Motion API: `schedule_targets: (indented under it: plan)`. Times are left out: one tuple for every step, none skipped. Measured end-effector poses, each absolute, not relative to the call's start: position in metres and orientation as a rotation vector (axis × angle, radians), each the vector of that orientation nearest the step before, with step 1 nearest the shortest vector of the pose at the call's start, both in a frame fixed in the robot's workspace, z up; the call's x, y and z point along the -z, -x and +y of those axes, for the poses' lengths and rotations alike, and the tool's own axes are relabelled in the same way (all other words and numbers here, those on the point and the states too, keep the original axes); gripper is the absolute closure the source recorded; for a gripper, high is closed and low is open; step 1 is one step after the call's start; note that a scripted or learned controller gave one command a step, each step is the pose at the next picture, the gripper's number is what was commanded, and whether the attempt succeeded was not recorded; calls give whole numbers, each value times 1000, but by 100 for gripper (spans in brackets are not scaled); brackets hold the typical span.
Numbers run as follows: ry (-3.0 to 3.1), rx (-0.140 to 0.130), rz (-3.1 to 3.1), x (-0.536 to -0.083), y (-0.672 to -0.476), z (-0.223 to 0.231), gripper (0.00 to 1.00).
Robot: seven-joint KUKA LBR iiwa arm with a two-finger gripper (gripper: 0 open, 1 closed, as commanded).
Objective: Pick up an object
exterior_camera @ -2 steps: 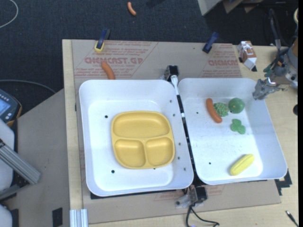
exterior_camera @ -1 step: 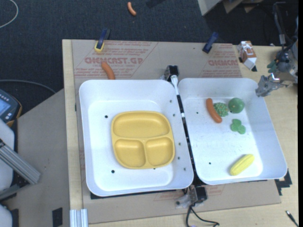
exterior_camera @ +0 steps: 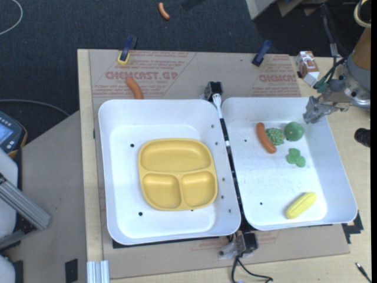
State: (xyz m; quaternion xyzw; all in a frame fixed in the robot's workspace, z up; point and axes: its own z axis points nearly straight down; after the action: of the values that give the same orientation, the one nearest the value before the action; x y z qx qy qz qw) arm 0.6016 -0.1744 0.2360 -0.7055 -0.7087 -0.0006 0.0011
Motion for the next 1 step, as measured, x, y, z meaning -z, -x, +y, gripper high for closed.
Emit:
schedule_targets:
  plan:
    - [2214,0,-2224,-231,-600,-129,100]
